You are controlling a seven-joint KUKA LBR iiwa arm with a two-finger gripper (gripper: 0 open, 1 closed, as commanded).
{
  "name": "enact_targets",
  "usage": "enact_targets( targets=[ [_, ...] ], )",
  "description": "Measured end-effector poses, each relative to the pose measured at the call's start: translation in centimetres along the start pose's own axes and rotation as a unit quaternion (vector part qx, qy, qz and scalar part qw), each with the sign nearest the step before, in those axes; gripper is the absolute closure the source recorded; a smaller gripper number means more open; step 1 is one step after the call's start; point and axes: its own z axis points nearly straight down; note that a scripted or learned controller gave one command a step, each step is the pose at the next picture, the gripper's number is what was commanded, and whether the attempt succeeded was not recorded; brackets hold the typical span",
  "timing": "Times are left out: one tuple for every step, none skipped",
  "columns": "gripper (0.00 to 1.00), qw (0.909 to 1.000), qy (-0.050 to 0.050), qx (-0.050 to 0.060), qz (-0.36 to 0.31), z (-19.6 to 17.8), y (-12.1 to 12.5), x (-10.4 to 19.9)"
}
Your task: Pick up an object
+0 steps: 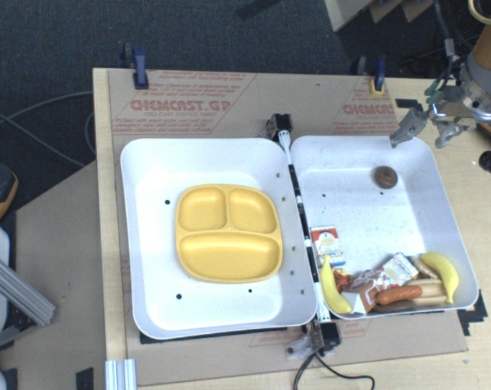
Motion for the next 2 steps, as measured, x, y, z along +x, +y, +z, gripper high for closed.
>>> enact_targets(
  targets=[
    [0.0,1.0,0.002,0.005,-0.001,12.6,1.8,0.5],
    [0.0,1.0,0.001,0.002,0.0,15.1,2.0,-0.9]
  ],
)
